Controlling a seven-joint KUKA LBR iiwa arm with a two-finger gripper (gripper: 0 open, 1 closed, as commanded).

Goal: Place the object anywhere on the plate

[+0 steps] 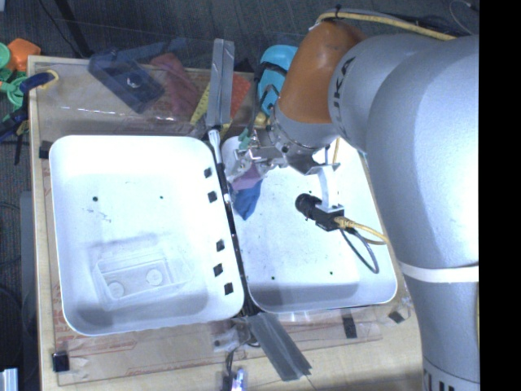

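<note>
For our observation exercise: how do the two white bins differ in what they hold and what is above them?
The left bin holds a faint clear tray; the right bin holds a blue object. The arm hangs over the right bin, not the left. Both are shallow, white and side by side.

Tool (248, 157) low over right bin (326, 296), blue object (246, 198) just beneath.

No words, labels, brand names or numbers can be read anywhere. The arm (407, 137), both bins (122, 218) and the tabletop (391, 349) carry no legible marking.
</note>
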